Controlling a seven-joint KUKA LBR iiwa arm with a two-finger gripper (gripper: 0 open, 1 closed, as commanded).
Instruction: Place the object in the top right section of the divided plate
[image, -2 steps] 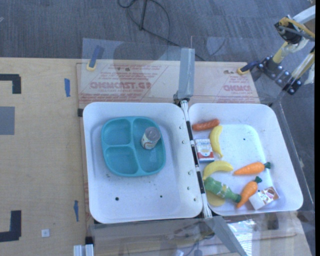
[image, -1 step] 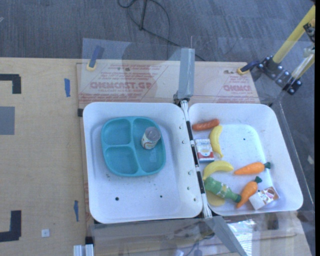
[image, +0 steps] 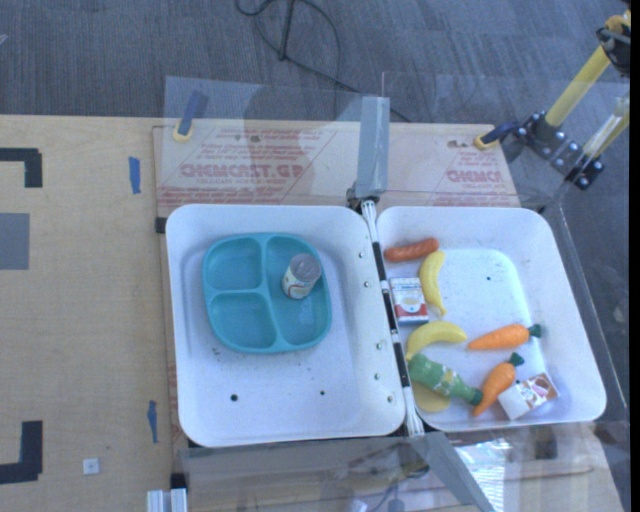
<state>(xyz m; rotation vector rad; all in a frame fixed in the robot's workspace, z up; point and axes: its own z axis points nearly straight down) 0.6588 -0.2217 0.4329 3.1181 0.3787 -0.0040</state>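
A teal divided plate (image: 240, 320) lies in the left white bin (image: 200, 400). A small grey can (image: 300, 276) with a yellowish label lies tilted in the plate's right part, near the top of that large section.
The right white bin (image: 560, 260) holds a sausage (image: 411, 250), two bananas (image: 432, 282) (image: 436, 336), a small red and white box (image: 407, 299), two carrots (image: 503, 337) (image: 497, 385), a green bottle (image: 442, 379) and a white carton (image: 527, 395). A yellow clamp stand (image: 570, 110) stands at the back right.
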